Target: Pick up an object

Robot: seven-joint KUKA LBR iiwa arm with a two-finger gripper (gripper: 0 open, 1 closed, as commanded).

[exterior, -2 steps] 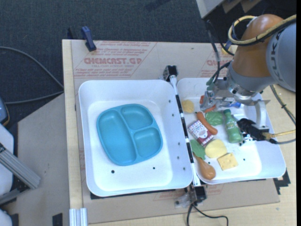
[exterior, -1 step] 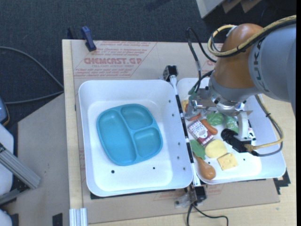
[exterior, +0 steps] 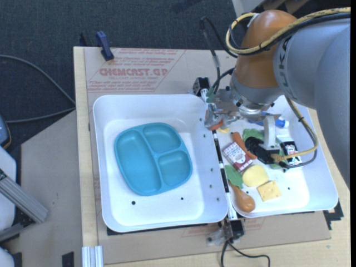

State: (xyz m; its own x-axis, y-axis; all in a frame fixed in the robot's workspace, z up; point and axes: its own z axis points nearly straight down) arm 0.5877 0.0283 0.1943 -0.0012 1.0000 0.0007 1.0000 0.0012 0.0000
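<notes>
My gripper (exterior: 216,120) hangs low over the far left corner of the right bin (exterior: 311,191), close to the wall shared with the left bin. Just in front of it lie a small yellow piece (exterior: 223,129), an orange carrot (exterior: 238,141) and a red and white packet (exterior: 235,155). Nearer the front sit a yellow lemon-like fruit (exterior: 256,176), a cheese wedge (exterior: 269,191), a brown pear-shaped piece (exterior: 243,199) and a green leaf (exterior: 234,176). No object shows between the gripper's tips.
The left bin (exterior: 108,113) holds a blue divided plate (exterior: 153,157). A green piece (exterior: 253,133) and a small blue and white item (exterior: 281,124) lie behind the wrist. The grey arm (exterior: 311,60) covers the right bin's far side. A blue clamp (exterior: 104,45) grips the board's far edge.
</notes>
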